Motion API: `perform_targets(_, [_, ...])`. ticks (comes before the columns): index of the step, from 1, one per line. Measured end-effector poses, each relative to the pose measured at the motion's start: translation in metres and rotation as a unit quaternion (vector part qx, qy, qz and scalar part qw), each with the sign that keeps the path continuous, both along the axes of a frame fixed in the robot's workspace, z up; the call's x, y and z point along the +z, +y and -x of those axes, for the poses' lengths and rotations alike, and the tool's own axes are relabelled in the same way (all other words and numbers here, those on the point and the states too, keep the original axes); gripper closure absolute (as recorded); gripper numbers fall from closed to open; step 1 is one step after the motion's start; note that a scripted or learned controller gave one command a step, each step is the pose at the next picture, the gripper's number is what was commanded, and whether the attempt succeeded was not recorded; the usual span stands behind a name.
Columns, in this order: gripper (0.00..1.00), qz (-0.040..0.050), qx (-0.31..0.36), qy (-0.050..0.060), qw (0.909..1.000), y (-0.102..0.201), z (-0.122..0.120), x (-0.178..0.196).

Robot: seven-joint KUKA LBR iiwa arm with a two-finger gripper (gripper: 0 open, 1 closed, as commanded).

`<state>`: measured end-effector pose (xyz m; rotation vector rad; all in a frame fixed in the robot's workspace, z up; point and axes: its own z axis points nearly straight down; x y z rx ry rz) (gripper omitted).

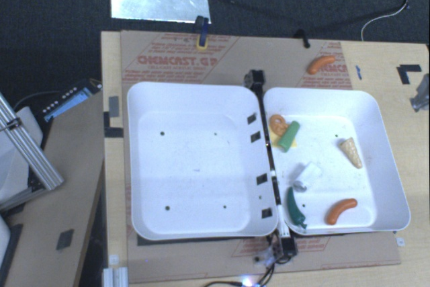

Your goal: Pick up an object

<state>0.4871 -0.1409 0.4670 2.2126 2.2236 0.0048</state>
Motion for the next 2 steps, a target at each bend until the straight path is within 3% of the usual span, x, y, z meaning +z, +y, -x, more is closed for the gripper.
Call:
perform_targets(1, [1.0,0.0001,0.0,0.0,1.0,-0.001,0.0,0.014])
perform_targets(2, [1.0,0.0007,-0.005,0.002,1.0,-0.069,0.001,-0.014])
